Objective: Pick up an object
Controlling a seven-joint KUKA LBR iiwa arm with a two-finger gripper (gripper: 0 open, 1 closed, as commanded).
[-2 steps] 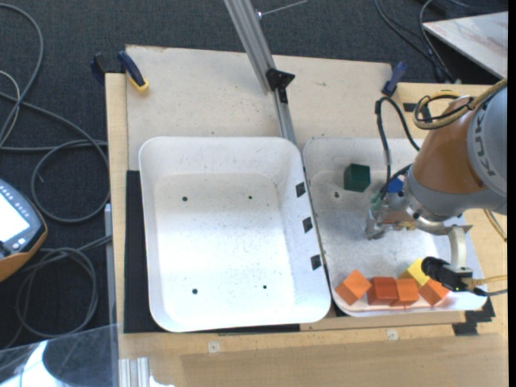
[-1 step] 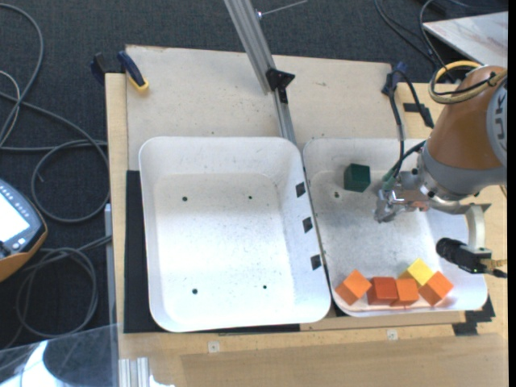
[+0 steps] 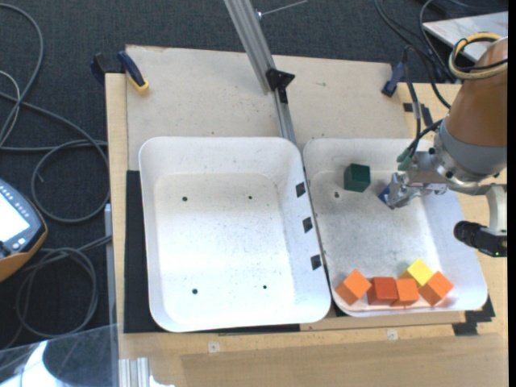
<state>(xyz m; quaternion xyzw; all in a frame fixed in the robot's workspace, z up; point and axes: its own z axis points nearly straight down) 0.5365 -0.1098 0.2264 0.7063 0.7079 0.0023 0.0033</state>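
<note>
dark green cube [image 3: 356,176] near the far wall of the right bin [image 3: 451,240], resting free. just to its right, claw [image 3: 394,196] low over the bin floor, state impossible to tell. along the near wall: orange, red and yellow blocks [image 3: 393,285] clustered together. left bin [image 3: 157,216] alongside on the bench [image 3: 201,95].

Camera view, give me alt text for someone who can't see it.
A robot arm reaches in from the right, its gripper low over the right bin beside a green block. Orange blocks and a yellow block cluster at that bin's near edge, and the left bin sits alongside.
</note>
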